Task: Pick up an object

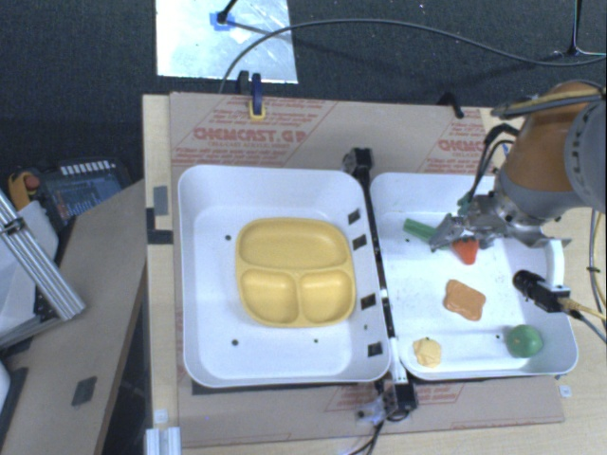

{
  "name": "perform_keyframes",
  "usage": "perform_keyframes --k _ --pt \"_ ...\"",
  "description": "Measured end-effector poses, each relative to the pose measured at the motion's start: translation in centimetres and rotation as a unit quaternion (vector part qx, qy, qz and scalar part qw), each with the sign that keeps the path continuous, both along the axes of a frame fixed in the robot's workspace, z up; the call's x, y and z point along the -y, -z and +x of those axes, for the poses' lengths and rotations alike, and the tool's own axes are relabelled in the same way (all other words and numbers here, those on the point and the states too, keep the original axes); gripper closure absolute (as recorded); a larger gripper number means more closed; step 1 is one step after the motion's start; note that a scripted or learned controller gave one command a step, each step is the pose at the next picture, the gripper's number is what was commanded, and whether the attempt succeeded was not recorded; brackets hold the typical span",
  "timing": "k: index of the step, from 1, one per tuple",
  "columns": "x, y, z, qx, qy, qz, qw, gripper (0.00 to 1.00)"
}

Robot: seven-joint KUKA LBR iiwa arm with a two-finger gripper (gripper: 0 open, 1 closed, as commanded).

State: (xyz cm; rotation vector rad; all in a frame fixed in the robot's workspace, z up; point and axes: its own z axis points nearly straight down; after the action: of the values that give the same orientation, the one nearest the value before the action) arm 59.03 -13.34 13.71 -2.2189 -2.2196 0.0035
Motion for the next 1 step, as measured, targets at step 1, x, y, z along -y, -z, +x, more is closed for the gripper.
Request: perform_keyframes --k 1 --pt "-0.05 5.21 -0.02 0.001 0.0 0.0 1.0 0.0"
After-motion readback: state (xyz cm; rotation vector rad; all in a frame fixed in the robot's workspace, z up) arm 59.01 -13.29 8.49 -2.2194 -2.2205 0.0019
